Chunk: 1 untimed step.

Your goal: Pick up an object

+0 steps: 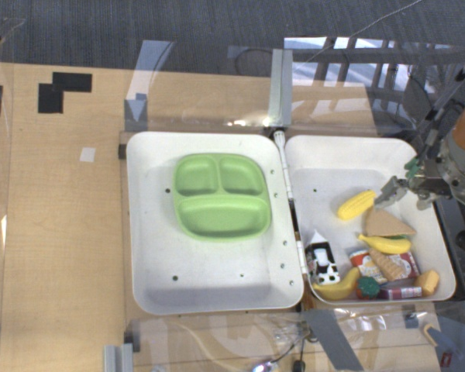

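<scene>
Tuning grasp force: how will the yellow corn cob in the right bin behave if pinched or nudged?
The corn cob looks like a moulded plastic toy, so probably stiff and light. Its rounded shape may roll when nudged. Its glossy surface could slip, so pinching across the middle seems safest.

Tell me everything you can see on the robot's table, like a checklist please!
Surface: two white bins side by side on a wooden bench.
Job's things: yellow corn, banana, cow-print carton and other toy food in the right bin.
Clutter: green divided plate in the left bin.
Grippers: gripper low beside the corn, nothing seen between its fingers.
Cables: thin cable on the floor behind.
Surroundings: dark carpet.
</scene>
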Each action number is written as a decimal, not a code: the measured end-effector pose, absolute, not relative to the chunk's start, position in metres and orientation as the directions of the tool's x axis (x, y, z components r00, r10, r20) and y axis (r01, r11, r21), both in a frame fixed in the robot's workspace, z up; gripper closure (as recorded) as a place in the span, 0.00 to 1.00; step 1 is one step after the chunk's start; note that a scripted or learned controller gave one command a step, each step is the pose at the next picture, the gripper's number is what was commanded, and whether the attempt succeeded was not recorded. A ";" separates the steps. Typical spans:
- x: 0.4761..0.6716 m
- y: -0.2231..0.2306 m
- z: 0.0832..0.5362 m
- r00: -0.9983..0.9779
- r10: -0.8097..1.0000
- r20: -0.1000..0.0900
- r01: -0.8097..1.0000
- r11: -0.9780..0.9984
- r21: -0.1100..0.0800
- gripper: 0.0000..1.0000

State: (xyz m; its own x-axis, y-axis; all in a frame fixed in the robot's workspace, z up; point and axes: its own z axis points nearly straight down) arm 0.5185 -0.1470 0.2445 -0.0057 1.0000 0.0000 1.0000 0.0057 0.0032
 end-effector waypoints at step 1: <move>0.530 -0.154 0.104 -0.093 0.996 -0.005 0.995 0.094 0.023 0.00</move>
State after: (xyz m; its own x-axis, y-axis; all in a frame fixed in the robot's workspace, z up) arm 0.5299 -0.1541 0.1035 -0.0935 0.9956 -0.0054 0.9953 0.0936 0.0233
